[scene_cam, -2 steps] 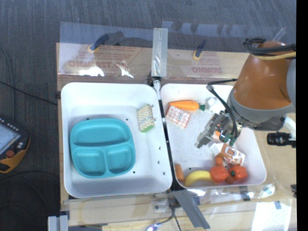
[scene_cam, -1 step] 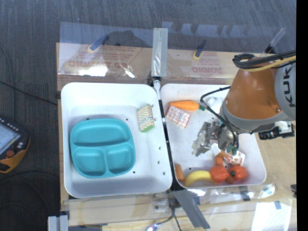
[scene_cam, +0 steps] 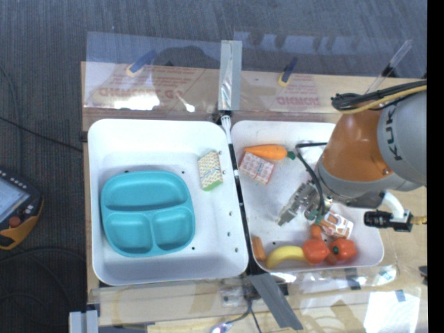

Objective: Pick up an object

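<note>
1. You are looking down on a worktop (scene_cam: 139,82) carrying two white bins; the left bin (scene_cam: 97,186) is holding a teal divided tray (scene_cam: 147,211) and a small speckled sponge (scene_cam: 210,170).
2. The right bin (scene_cam: 270,207) is holding the likely targets: a carrot (scene_cam: 264,152) and a red-printed packet (scene_cam: 256,167) near the far wall, and a banana (scene_cam: 285,256), a tomato (scene_cam: 316,251) and a red pepper (scene_cam: 342,250) along the near wall.
3. The gripper (scene_cam: 297,207) is hanging over the bin's bare middle, with the jaws showing as slightly apart and nothing between them.
4. Judging by looks, these are toy foods: light, stiff, smooth and somewhat slippery, and not fragile.
5. You are best advised to take the banana across its narrow middle; the round tomato is likely to roll out.
</note>
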Controlling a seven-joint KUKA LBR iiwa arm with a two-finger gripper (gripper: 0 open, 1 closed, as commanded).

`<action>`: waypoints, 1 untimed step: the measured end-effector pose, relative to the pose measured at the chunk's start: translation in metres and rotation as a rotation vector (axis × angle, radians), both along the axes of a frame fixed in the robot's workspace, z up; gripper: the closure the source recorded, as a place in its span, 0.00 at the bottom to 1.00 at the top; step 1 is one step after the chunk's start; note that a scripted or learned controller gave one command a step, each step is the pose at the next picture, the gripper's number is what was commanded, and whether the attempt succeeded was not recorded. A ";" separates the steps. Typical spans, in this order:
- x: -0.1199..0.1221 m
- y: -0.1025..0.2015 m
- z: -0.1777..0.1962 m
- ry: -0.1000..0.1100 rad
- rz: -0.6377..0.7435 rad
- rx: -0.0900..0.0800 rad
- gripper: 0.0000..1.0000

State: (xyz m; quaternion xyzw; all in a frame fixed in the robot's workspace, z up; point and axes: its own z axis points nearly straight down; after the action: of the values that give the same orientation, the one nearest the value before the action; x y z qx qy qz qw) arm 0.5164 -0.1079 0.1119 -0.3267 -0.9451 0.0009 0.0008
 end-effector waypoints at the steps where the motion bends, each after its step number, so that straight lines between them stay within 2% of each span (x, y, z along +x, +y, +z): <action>1: 0.144 -0.040 0.047 -0.006 -0.016 -0.003 1.00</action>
State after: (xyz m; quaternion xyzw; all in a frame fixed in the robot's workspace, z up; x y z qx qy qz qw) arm 0.6603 -0.1478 0.1587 -0.3340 -0.9426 0.0012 -0.0024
